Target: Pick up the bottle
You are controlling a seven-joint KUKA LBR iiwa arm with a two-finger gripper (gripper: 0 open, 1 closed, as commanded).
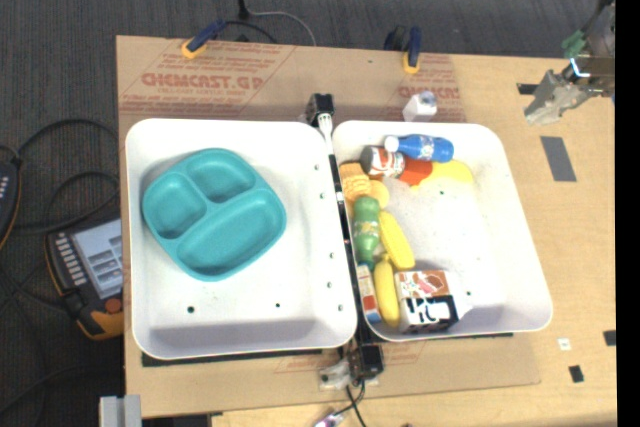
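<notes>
- Two shallow white plastic bins side by side on a brown cardboard-covered bench (480,90); left bin (160,315), right bin (500,255).
- Small blue-bodied plastic bottle with white cap (420,147) lies on its side at about 12 o'clock in the right bin, by the far wall, cap end pointing toward 9 o'clock.
- Touching or just beside its cap end: small brown-and-white jar-like item (380,161), lying tilted.
- Orange flat piece (415,173) and yellow rounded piece (452,174) just at 6 o'clock from the bottle, close under it; cannot tell if touching.
- Along the right bin's 9 o'clock wall: a heap of toy food, a green rounded piece (366,217), a yellow banana-shaped piece (394,243), further yellow-orange bits down toward 6 o'clock.
- Red, white and black printed carton (428,298) at about 6 o'clock in the right bin, next to the heap.
- Teal three-compartment plastic plate (213,211) in the left bin, sitting toward 10 o'clock of centre.
- Grey robot gripper (548,102) at about 2 o'clock of the view, over bare bench outside the right bin, well apart from the bottle.
- Claw state: too small and blurred, cannot tell how far open; nothing visible in it.
- Small white block (419,104) on the bench just past the right bin's far wall, near the bottle but outside the bin.
- Two orange-and-blue clamps (203,38) on the bench's far edge.
</notes>
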